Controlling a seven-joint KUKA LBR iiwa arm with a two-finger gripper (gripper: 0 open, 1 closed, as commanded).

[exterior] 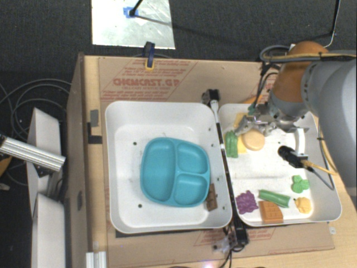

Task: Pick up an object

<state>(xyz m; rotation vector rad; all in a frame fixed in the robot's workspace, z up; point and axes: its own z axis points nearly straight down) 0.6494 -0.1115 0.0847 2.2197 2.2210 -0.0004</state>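
My gripper point(258, 125) hangs low over the back left part of the right bin point(322, 205), at the end of the grey arm with its orange band. Just under it lies a round tan toy point(255, 142), close to or touching the gripper's tip. A yellow piece point(240, 120) lies at the gripper's left, partly hidden by it. A green toy point(231, 144) rests against the bin's left wall. Nothing is seen lifted off the bin floor.
At the right bin's front lie purple grapes point(246, 201), a long green vegetable point(274, 197), an orange waffle point(270, 212), a green broccoli point(300, 184) and a yellow toy point(303, 204). The left bin point(120, 121) holds a blue divided plate point(174, 172) and a small brown piece point(212, 197).
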